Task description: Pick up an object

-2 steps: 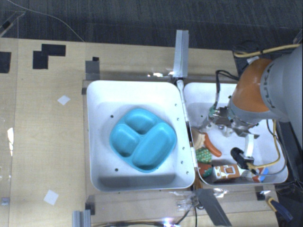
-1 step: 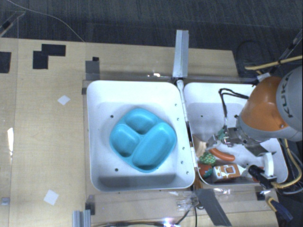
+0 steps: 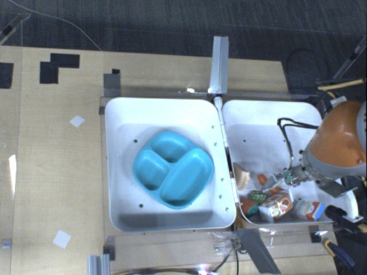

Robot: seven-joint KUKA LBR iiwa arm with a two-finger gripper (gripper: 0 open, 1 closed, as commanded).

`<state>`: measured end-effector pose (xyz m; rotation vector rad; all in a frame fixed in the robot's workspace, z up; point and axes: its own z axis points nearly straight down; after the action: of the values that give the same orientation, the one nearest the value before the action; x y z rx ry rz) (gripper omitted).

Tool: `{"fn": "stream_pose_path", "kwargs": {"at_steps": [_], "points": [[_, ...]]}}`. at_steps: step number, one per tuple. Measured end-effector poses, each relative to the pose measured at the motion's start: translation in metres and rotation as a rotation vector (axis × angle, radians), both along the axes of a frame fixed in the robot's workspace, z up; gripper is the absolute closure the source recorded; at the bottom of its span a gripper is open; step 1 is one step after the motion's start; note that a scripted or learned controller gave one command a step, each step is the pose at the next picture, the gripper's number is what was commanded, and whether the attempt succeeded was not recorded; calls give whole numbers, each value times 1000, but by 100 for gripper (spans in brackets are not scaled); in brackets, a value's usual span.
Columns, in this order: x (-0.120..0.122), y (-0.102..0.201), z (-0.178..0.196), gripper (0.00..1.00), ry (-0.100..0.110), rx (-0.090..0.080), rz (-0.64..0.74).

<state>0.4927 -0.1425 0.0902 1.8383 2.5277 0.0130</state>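
Bench bins: blue tray; clutter

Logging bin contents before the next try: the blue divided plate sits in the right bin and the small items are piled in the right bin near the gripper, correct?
Not quite. The camera view shows the blue divided plate in the left bin, not the right. The small items are in the right bin, near the gripper.

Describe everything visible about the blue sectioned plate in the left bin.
The light blue, plastic-looking divided plate has three rounded compartments: one at the top, one at the left, and the largest at the lower right. It lies flat and right side up, turned at an angle, near the middle of the left white bin. Nothing lies in it.
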Motion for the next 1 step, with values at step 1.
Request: {"fn": "stream_pose_path", "kwargs": {"at_steps": [1], "points": [[13, -5, 1, 0, 12, -1, 279]]}}
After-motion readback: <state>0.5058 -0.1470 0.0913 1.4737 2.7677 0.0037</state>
